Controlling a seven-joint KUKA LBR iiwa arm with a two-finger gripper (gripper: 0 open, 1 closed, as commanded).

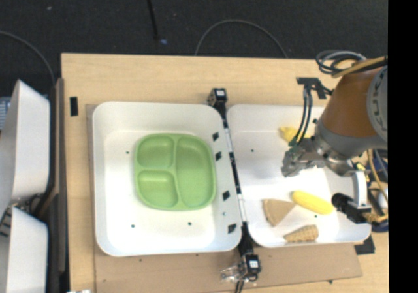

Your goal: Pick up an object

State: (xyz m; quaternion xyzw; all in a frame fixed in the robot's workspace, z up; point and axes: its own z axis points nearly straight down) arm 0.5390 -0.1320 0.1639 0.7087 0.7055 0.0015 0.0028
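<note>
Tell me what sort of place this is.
Likely a robotics lab bench for grasping trials: two white bins on a wooden bench, toy-like items such as a banana and green tray, and loose cables on the floor.

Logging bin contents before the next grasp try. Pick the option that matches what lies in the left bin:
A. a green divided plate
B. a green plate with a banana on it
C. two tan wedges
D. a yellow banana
A: the left bin holds the green divided plate, its three compartments bare, while the yellow banana and the two tan wedges lie in the right bin.
</note>
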